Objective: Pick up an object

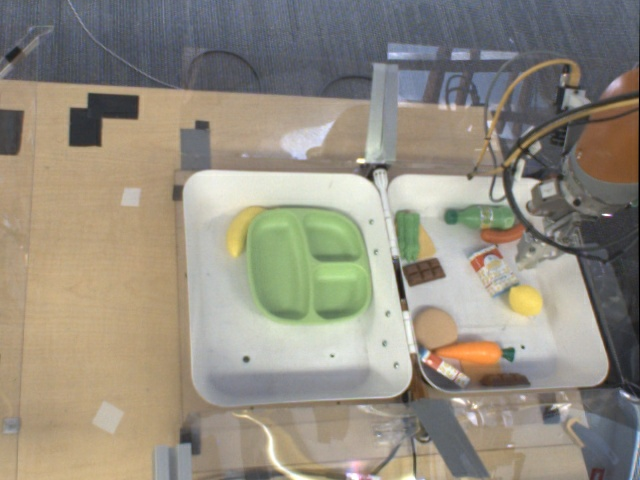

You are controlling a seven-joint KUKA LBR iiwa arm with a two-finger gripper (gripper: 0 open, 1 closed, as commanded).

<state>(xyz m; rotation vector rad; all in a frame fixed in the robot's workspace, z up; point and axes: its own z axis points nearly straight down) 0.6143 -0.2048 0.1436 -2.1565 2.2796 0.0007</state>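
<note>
Bench [90,298] first, as the largest thing we had under the camera: pale wood, carrying two shallow white bins side by side. We saw the left bin [215,368] holding a green divided plate [305,265] with a banana [238,230] tucked against the plate's left edge. The right bin [575,353] held the clutter: a green bottle [480,216] lying on its side near the back wall, a green block [407,236], a chocolate bar [423,271], a small red and white packet [489,269], a lemon [525,301], a brown round thing [435,326] and a carrot [470,352] towards the front.

We found the arm [610,148] reaching in over the right bin's far right corner, with the gripper [535,250] low beside the packet (whether it was spread or pressed together we could not tell, cables and glare being in the way).

We judged the packet the nearest candidate, lying just left of the gripper, its long axis running slantwise towards the front; the lemon sat just in front. Nothing was visibly between the gripper's tips, so we counted the pick as not yet made.
</note>
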